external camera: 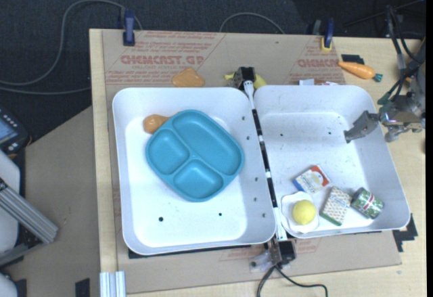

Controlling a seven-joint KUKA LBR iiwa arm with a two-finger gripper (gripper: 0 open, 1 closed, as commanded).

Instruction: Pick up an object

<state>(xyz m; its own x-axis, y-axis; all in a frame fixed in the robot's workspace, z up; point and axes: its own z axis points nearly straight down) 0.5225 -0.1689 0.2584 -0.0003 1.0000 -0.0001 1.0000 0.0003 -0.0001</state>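
Observation:
The right bin [318, 106] holds several small things near its front. A red, white and blue carton [311, 179] lies beside a yellow lemon [304, 211] on a small white dish. To their right are a patterned packet [335, 205] and a green can [367, 203]. My gripper [362, 126] hangs over the right bin's far right side, well behind these things and apart from them. In the left bin [135, 221], a blue divided plate [194, 153] has an orange piece [153, 123] at its far left edge.
On the bench behind the bins lie an orange lump [187, 77], a yellow and black item [245, 76] and a toy carrot [358, 71]. Blue clamps [128, 26] hold the board's back edge. The arm's body [406, 109] stands at the right.

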